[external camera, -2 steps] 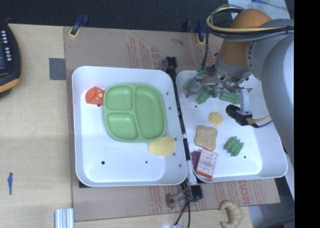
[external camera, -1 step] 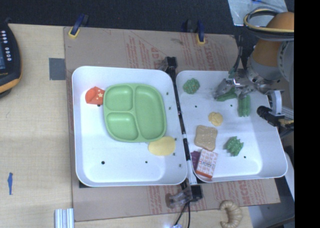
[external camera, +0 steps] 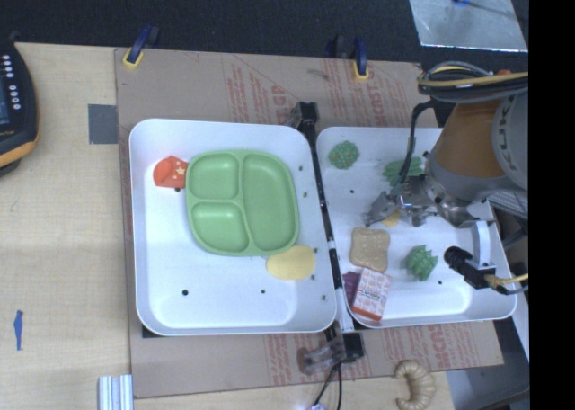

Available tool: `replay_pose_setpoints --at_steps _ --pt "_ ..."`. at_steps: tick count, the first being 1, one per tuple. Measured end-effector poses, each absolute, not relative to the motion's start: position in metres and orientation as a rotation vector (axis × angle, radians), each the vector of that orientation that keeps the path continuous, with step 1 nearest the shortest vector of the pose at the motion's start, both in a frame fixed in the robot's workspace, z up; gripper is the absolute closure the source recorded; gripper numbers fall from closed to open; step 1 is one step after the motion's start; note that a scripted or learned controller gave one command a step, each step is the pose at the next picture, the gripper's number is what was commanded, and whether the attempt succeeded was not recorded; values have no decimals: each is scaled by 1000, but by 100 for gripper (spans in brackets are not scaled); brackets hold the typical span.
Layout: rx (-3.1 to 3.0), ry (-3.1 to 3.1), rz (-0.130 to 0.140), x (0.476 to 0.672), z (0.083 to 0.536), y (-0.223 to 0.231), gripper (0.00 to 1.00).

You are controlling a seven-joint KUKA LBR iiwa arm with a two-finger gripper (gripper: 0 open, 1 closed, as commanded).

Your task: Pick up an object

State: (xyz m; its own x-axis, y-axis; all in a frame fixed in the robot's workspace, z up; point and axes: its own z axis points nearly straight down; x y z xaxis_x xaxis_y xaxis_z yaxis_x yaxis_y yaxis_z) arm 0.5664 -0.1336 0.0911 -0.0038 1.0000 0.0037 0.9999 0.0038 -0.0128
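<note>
A cardboard-covered worktop (external camera: 225, 84) carries two white bins. In the right bin (external camera: 485, 309), the gripper (external camera: 388, 209) hangs low near the toast (external camera: 369, 248). Its fingers seem to close on nothing, though I cannot tell; it may come up without an object.

Bright, even overhead light | mild glare on glossy white left bin (external camera: 162, 309) | soft short shadows | slightly soft focus, grainy dark top.

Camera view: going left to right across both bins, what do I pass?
Red star piece → green divided plate → yellow piece → bread slice → gripper → green broccoli piece.
</note>
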Motion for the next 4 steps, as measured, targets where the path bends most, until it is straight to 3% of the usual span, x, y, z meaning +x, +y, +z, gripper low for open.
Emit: replay_pose_setpoints --at_steps 1,2,3,4 --pt "-2216 -2235 -7 661 123 -108 0" --pt "-2221 -2224 2 657 118 -145 0" --pt "-2210 -2215 13 560 89 -120 0" --pt "-2214 -2232 -2 660 93 -109 0"
